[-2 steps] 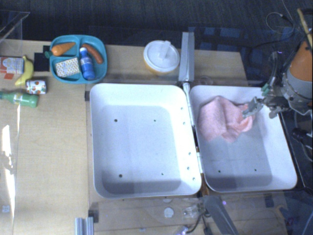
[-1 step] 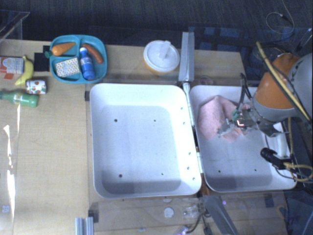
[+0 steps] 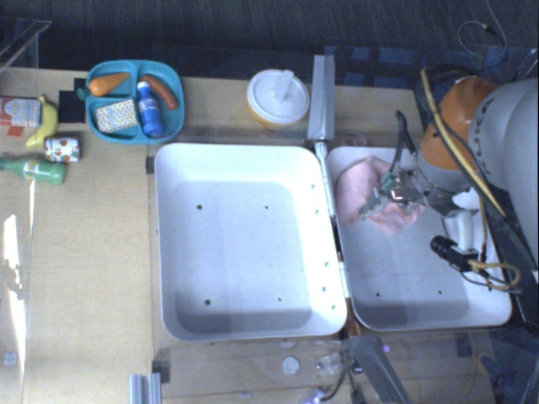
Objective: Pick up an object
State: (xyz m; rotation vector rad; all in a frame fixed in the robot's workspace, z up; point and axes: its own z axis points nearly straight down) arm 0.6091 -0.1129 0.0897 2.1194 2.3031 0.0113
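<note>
bins 2: left [image 3: 244, 242], right [image 3: 421, 301] | pink cloth 1 [image 3: 358, 188] in right bin at 10 o'clock | blue divided tray 1 [image 3: 135, 99] at 11 o'clock | lidded cup 1 [image 3: 278, 97] at 12 | can 1 [image 3: 62, 149] | green bottle 1 [image 3: 34, 170] | banana 1 [image 3: 44, 121]

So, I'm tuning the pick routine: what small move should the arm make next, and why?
Probably lower straight down a little: the gripper sits over the pink cloth in the right bin, and no grasp is visible yet.
</note>
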